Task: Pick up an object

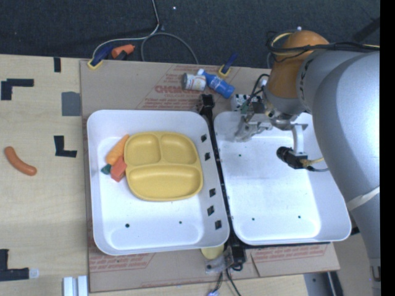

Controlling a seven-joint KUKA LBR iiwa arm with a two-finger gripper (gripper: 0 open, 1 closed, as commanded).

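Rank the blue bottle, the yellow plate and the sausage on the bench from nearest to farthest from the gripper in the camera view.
From the gripper, at the right bin's far left corner:
1. Blue bottle, on the cardboard just beyond the bins, up and left of the gripper.
2. Yellow plate, in the left bin.
3. Sausage, on the bench at the far left.

The two bins, the left bin (105,227) and the right bin (278,221), are white with small black dots. The divided plate (163,165) is plain yellow. The toy carrot (115,150) beside it is orange, with a red and green piece under it. The sausage (20,161) is orange-red. The arm (345,116) is grey, with an orange band (290,66). The bench (37,214) is light wood with black marks.
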